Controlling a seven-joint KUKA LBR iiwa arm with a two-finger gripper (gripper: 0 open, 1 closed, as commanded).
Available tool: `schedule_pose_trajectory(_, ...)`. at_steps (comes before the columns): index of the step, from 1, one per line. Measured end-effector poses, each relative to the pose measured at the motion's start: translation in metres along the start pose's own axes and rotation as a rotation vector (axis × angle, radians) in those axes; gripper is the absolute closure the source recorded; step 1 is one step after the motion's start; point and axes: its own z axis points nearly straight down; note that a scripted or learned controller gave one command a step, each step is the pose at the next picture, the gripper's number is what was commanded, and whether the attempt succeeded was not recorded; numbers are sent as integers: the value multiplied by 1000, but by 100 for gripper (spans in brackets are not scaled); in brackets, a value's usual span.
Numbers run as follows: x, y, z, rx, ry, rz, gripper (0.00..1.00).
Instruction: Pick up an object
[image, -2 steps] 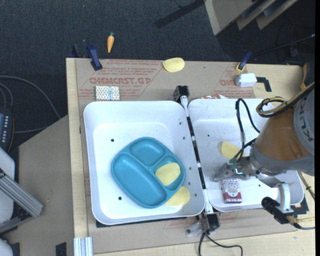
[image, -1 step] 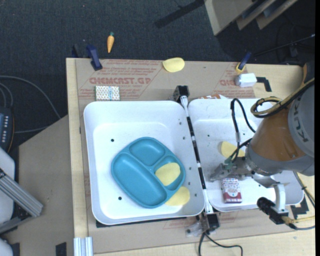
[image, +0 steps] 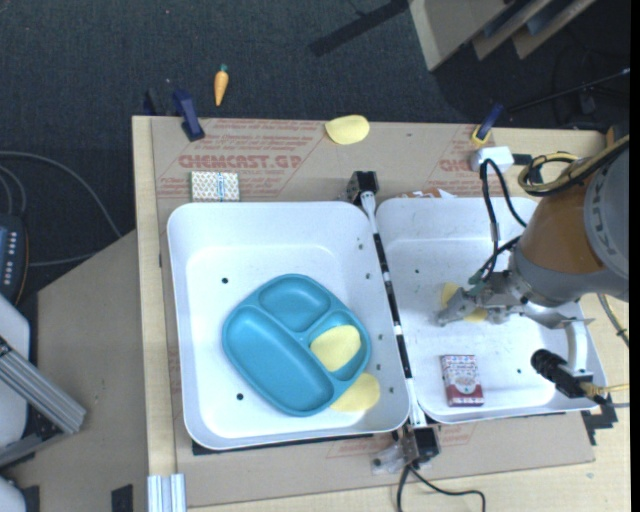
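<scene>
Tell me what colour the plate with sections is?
Blue plate, seen in the camera view.

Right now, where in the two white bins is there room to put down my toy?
Left white bin: bare floor along the far wall, above the blue divided plate. Right white bin: bare at its far-left part, behind the gripper. Crowded: the right bin's near half, with the small red box and the arm.

Grey arm (image: 612, 215) with broad orange band (image: 560, 250); metallic gripper (image: 462, 305); black cable (image: 492, 215) looping alongside to the wrist.
</scene>
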Motion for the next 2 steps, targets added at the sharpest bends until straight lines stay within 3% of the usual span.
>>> schedule_pose_trajectory(1, 27, 59, 0, -1, 1, -2, 0)
schedule_pose_trajectory(2, 27, 59, -10, -2, -2, -3, 100)
